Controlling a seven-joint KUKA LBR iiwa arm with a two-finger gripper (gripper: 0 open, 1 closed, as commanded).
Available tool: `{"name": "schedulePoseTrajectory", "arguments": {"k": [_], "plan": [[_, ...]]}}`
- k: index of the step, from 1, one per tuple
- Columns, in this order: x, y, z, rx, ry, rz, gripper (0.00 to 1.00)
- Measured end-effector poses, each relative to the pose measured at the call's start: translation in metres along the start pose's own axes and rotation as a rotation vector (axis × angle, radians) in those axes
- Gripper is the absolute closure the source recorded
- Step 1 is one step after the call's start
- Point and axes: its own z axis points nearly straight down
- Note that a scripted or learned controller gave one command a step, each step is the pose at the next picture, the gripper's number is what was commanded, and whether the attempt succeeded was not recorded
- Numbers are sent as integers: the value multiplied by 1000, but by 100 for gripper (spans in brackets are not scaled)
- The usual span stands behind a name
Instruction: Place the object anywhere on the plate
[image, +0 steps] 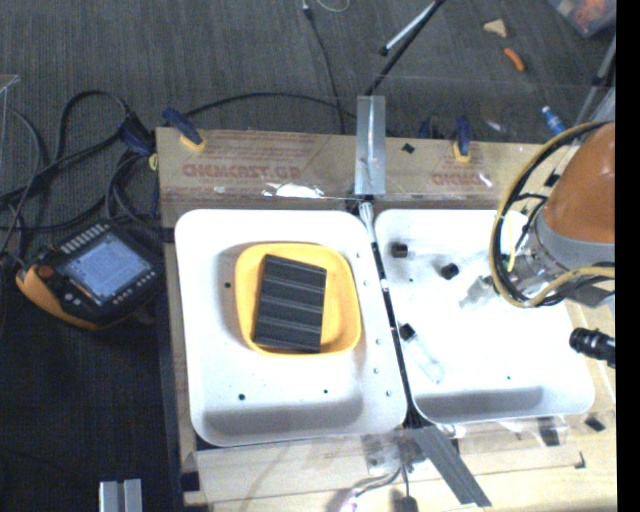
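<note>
Already dark ribbed rectangular block (291, 302) flat on yellow square plate (343, 275); looks stiff, light; I'd grip long sides. Pincer state: cannot tell.

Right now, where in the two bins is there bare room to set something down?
Free: the right white bin floor between its front wall and the grey arm. Crowded: the left white bin, where the square yellow plate carries a dark ribbed rectangular block.

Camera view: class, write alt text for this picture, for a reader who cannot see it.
A dark ridged block lies on a yellow plate in the left white bin. The grey and orange arm hangs over the right white bin, which holds a few small dark bits.
</note>
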Motion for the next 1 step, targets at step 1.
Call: {"name": "schedulePoseTrajectory", "arguments": {"k": [1], "plan": [[0,0,0,0,0,0,0]]}}
